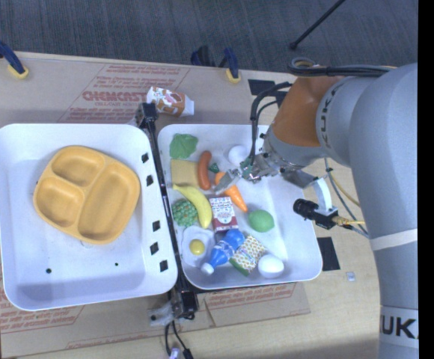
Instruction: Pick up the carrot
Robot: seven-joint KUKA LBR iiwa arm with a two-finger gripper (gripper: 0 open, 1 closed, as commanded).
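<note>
In the right bin, the hand is hanging just above the carrot. I cannot tell its grip. It should be going straight down, missing the banana.

Grey arm reaches in from right, orange band above wrist, gripper low, angled left.

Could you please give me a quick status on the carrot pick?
Gripper low in right bin, just above carrot. Carrot lying in bin, not lifted. Hot dog, banana, carton close by.
</note>
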